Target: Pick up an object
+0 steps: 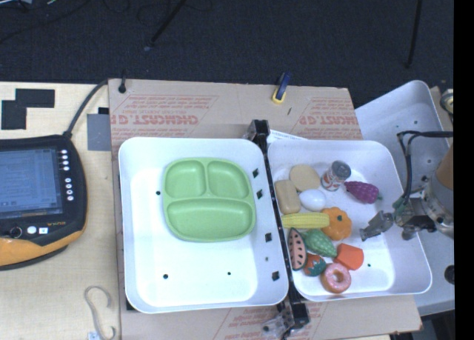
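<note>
Gripper (379, 225) at right of frame, low over the right bin (404, 268), fingers apart and holding nothing. Toy foods heaped in that bin's left half: corn cob (305, 221), orange pumpkin (338, 223), donut (337, 279), small can (337, 175), purple grapes (362, 191). Green divided plate (208, 200) in the left bin (141, 272), centre frame.

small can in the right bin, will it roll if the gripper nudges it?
Probably. The can looks tilted rather than upright, so its round side may roll. It likely tips easily, being small. The egg and the bun beside it might stop it. The gripper sits apart.
</note>
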`<act>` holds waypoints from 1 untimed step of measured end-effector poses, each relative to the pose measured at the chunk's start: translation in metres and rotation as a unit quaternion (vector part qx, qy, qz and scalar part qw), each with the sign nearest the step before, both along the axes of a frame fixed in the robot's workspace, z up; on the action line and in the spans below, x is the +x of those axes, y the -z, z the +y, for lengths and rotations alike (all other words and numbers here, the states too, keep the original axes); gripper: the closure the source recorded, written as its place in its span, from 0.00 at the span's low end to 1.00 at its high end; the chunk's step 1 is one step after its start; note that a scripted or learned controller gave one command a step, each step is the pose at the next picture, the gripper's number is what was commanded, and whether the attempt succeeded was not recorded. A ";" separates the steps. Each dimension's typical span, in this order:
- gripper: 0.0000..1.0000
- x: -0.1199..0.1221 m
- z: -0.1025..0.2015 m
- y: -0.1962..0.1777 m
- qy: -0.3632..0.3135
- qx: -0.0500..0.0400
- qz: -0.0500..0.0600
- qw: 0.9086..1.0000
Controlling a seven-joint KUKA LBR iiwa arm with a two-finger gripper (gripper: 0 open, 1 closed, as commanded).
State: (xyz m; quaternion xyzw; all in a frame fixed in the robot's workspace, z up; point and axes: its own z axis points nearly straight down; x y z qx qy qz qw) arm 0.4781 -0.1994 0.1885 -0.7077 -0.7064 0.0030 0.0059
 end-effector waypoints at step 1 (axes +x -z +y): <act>0.00 0.002 0.000 -0.004 -0.001 -0.001 -0.004 1.000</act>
